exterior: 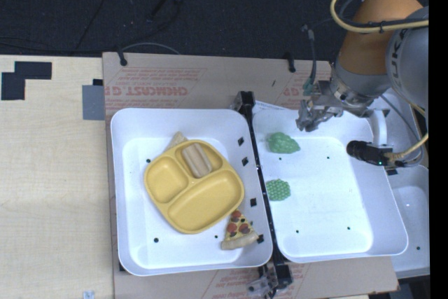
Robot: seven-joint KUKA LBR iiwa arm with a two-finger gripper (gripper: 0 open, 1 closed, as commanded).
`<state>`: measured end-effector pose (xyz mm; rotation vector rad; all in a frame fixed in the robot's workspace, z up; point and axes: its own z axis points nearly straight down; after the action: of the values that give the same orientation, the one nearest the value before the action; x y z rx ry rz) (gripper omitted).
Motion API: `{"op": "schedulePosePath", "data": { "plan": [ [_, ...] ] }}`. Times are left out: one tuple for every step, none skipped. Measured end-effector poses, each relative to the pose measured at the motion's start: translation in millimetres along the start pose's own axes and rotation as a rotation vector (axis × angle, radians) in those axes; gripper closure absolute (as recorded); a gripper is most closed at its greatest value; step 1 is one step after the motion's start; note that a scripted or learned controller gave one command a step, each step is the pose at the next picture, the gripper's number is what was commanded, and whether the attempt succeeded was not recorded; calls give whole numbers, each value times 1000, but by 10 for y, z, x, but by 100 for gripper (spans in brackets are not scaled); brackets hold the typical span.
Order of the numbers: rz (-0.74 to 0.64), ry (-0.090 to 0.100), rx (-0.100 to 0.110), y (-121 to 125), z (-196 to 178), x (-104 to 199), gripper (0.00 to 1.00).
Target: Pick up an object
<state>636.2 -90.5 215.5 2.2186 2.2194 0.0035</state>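
Hand: the hand [309,124] hangs over the far edge of the right bin [392,220], near its back left corner, with nothing seen between its fingers; how far apart they stand I cannot tell, since they are small and dark against the rim.
Arm: the arm [381,31] reaches in from the right and bends down toward that corner, which puts the hand near the closest loose item, probably so a short drop is enough.
Nearest item: a leafy green piece [283,143] lies flat on the right bin's floor, just beside and in front of the hand, apart from it.
Second item: a round bumpy green piece [278,189] lies nearer the camera in the same bin, close to the divider between the bins.
Left bin: the left bin [133,248] carries a yellow divided plate [192,185] set at a slant, with a sausage-like piece [197,160] in one of its compartments, so it sits held by the compartment's walls.
Pizza slice: a toy pizza slice [239,231] lies on the left bin's floor, touching or just beside the plate's near edge.
Counter: the counter [49,171] bears both bins side by side on a sheet of cardboard [203,84].
Judgement: the pick looks not yet made; the leafy green piece seems the likely target, being flat and low, so it may slip out of a shallow grip.
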Motion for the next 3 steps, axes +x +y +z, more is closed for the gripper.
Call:
{"op": "schedulePosePath", "data": {
  "plan": [
    [0, 1, 5, 0, -25, -7, 100],
    [-4, 3, 8, -130, -106, 422, 100],
    [-5, 3, 9, -333, -141, 1014, 100]
  ]
}}
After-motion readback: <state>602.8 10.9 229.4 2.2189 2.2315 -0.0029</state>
